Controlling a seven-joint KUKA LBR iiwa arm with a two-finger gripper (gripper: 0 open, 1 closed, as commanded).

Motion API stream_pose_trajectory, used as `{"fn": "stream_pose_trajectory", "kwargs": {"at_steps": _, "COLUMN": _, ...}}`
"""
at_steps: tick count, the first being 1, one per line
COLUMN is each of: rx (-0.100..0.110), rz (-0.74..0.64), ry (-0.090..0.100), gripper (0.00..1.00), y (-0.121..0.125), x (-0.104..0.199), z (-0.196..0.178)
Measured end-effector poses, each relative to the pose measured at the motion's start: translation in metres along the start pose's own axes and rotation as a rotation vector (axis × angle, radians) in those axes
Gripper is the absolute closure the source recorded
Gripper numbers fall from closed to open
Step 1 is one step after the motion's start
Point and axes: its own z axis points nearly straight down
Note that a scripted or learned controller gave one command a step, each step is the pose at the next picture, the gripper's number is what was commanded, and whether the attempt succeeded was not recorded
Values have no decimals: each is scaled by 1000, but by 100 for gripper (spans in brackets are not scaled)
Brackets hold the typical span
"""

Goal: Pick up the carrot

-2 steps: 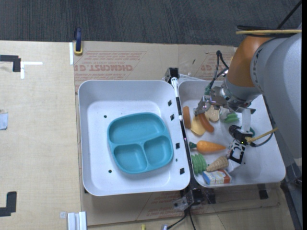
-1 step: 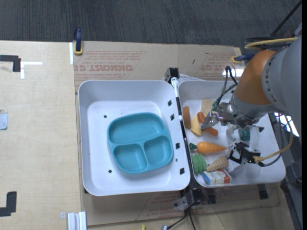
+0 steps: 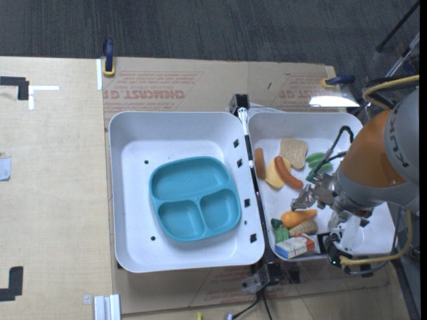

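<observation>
1. Lying in the right shallow white bin (image 3: 353,122), toward its near left part: the small orange tapered carrot (image 3: 298,217), thick end left, pointing right toward the claw (image 3: 313,199).
2. Hovering just beside the carrot's tip; cannot tell how far open, nor whether gripping anything.
3. Sharing that bin: a tan bread slice (image 3: 293,152), a red sausage (image 3: 288,173), a white-and-red carton (image 3: 295,247).
4. Sitting in the left white bin (image 3: 127,179): a teal three-compartment plastic plate (image 3: 195,197).

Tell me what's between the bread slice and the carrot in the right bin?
In the camera view, a red sausage lies between the tan bread slice and the orange carrot, with bare white bin floor below it.
</observation>
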Motion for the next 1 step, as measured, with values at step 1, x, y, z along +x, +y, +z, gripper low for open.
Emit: {"fn": "stream_pose_trajectory", "kwargs": {"at_steps": 1, "rx": -1, "rz": 152, "ry": 3, "gripper": 0, "y": -8, "x": 13, "z": 7}}
